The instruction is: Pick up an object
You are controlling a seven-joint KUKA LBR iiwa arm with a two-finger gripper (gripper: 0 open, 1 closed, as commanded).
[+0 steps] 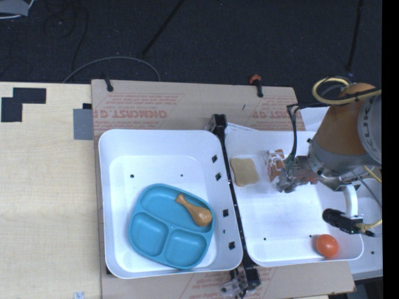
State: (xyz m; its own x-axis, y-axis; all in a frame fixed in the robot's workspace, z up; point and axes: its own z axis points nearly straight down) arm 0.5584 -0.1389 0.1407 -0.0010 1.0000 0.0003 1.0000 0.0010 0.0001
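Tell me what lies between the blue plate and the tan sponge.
In the camera view, the black clamped seam where the two bins meet runs between the blue plate and the tan sponge, plus bare white bin floor.

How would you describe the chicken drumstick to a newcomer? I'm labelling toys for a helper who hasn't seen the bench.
Find the left white bin of the two. In it lies a blue divided plate, and the drumstick lies in the plate's upper right compartment. It is the tan, club-shaped piece, the sole thing on the plate, unlike the orange ball or beige pad in the other bin.
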